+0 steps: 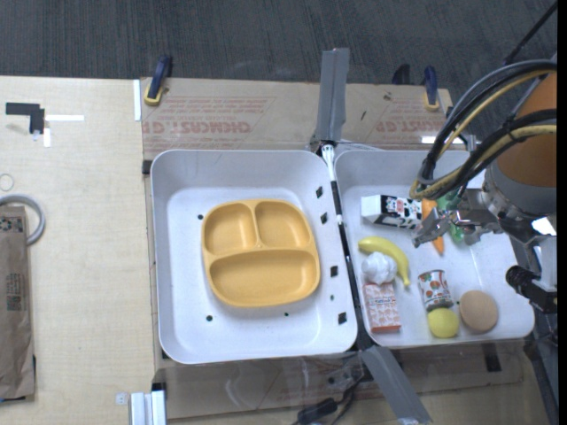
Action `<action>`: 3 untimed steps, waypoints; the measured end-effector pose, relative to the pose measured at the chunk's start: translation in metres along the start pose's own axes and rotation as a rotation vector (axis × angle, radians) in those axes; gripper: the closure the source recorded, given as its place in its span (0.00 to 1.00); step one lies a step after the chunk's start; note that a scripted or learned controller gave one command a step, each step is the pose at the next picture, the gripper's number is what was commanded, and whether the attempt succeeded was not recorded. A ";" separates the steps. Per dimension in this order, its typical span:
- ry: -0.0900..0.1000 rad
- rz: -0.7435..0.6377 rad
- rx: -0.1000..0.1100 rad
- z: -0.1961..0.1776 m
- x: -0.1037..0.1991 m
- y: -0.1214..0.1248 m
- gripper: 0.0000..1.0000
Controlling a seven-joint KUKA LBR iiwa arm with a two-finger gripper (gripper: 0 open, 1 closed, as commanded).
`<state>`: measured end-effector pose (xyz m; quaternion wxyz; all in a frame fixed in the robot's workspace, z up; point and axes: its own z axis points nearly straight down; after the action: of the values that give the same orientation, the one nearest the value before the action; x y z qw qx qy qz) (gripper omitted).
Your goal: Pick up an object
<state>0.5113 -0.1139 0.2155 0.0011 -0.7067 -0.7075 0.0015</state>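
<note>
Place: a robotics lab or test bench.
Bench: pale plywood top point(71, 237) over dark grey carpet point(266, 16).
Fixtures: two shallow white plastic bins point(168, 264) sit side by side on printed brown cardboard point(221, 118), held by blue-handled clamps point(159, 78).
Machine: grey robot arm with orange band point(532, 149), trailing black and yellow cables point(469, 113).

Yellow-orange divided plate point(260, 252) in white left bin point(177, 264). White right bin point(354, 180): black-and-white cow-patterned carton point(391, 209), orange carrot point(431, 221), yellow banana point(389, 252), white crumpled lump point(378, 267), red-and-white packet point(383, 309), red-labelled can point(434, 288), yellow lemon point(443, 323), tan round ball point(478, 310). Arm point(532, 153) grey, orange band.
</note>
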 end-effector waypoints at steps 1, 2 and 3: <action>-0.002 0.340 0.000 -0.095 0.059 0.005 0.00; -0.002 0.705 0.003 -0.055 0.068 -0.002 0.00; -0.002 0.695 0.000 0.040 0.014 0.093 0.00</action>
<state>0.6040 -0.0993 0.1747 0.0000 -0.9053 -0.4247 0.0025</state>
